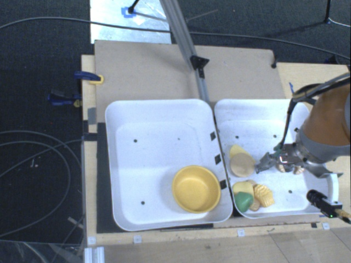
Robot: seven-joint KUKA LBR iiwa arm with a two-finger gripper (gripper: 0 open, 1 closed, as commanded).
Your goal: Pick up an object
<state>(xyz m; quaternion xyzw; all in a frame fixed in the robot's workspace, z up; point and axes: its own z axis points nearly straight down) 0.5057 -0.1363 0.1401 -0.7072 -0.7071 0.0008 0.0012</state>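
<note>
the arm is reaching in from the right over the right bin [258, 111], and the pincer [272, 161] is hanging low above the bin floor, just right of a tan rounded object [241, 164]. whether it is spread or pressed together cannot be told, and nothing is showing between its tips. a yellow piece [243, 188], a green piece [243, 201] and a ridged yellow piece [264, 195] are lying clustered near the bin's front edge. a yellow bowl [196, 188] is sitting in the left bin [148, 119].
</note>
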